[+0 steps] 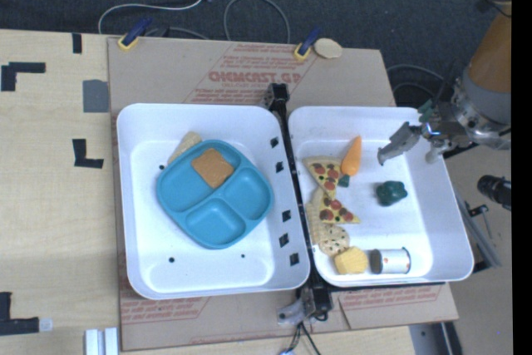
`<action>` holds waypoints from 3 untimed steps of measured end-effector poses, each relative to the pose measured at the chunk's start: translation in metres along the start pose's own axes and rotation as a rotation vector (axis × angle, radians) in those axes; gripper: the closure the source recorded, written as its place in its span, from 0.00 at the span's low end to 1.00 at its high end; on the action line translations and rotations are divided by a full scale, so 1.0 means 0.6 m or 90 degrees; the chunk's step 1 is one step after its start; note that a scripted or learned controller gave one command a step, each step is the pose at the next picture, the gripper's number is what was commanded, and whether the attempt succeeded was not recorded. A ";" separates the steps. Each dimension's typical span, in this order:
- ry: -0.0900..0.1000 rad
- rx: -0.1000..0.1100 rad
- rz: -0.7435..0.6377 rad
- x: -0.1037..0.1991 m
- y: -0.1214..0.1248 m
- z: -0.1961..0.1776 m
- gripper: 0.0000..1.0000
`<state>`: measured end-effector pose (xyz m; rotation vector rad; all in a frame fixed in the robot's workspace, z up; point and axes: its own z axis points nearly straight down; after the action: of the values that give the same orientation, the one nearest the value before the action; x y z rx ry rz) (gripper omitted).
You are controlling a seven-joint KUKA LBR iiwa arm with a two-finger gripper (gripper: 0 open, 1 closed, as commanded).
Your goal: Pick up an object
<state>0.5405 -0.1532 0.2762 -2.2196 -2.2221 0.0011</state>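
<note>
A tan slab lies mostly hidden under the blue tray.

One fixed camera hangs above the counter, looking down at a slant from moderate height on both white bins; the arm enters at three o'clock.

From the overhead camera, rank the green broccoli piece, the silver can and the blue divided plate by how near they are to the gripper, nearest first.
1. Green broccoli piece, right bin, just below the gripper.
2. Silver can, right bin's near edge.
3. Blue divided plate, left bin, far across the divider.
</note>
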 end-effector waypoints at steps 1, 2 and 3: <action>0.002 0.006 -0.002 0.086 0.013 0.201 0.00; -0.001 0.000 -0.001 0.082 0.099 0.322 0.00; -0.001 -0.002 0.000 0.084 0.164 0.317 0.00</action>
<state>0.6387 -0.1027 0.0859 -2.2205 -2.2247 -0.0006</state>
